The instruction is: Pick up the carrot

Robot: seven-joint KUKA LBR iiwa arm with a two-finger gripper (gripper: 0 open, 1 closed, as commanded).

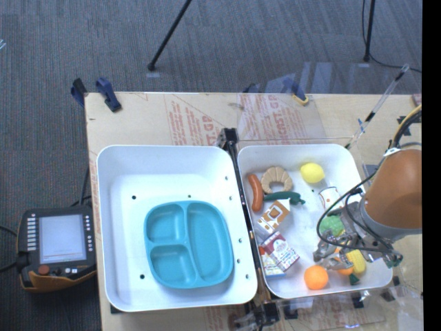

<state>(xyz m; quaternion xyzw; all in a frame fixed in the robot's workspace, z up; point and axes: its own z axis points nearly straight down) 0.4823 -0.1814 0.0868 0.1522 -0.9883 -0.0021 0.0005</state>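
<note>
In the right bin (344,154), near its front right corner, a small orange piece that looks like the carrot (344,269) pokes out from under my gripper (339,255). The gripper hangs low, right over it, below the orange-banded wrist (396,192). The gripper's body hides most of the carrot, and I cannot tell whether it touches it. A yellow corn-like toy (357,261) lies against the carrot on its right.
An orange ball (316,278) sits just left of the gripper, and a green toy (333,225) just behind it. Farther back lie two small boxes (276,234), a reddish sausage (256,192), a ring pastry (277,178), a lemon (312,173) and a white cup (329,197). The left bin (120,178) holds a blue divided plate (188,243).
</note>
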